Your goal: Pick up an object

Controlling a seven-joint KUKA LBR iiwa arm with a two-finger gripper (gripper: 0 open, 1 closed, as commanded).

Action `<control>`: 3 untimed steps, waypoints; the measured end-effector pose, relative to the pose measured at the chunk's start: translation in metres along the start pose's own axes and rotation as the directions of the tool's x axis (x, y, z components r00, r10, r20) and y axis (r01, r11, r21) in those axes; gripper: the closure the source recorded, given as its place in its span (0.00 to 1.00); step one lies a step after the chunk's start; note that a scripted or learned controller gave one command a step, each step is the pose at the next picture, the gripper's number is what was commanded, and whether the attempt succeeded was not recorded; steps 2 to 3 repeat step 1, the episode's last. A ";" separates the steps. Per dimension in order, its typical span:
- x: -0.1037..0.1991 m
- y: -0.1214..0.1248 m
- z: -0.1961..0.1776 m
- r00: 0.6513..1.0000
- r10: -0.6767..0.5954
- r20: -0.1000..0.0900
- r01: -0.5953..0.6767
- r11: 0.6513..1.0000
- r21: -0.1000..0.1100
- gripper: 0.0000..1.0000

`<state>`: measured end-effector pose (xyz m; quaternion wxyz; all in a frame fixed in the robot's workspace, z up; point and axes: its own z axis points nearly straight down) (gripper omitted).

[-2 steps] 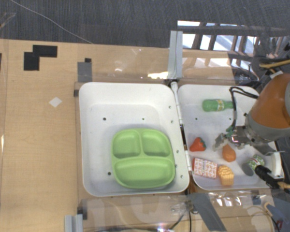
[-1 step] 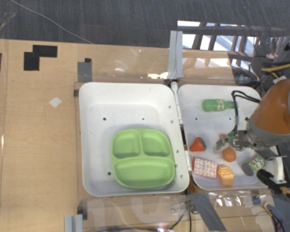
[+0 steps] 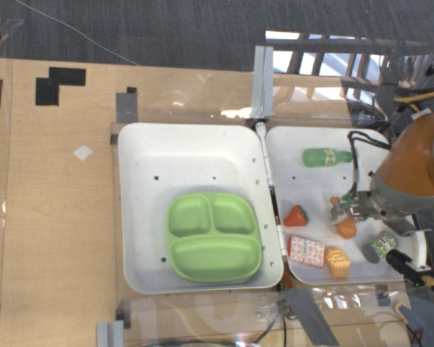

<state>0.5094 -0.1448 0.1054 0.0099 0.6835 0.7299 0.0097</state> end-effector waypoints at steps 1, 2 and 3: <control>0.041 -0.016 -0.097 0.983 0.182 0.004 -0.182 0.983 0.023 1.00; 0.041 -0.016 -0.097 0.983 0.182 0.004 -0.182 0.983 0.023 1.00; 0.041 -0.016 -0.097 0.983 0.182 0.004 -0.182 0.983 0.023 1.00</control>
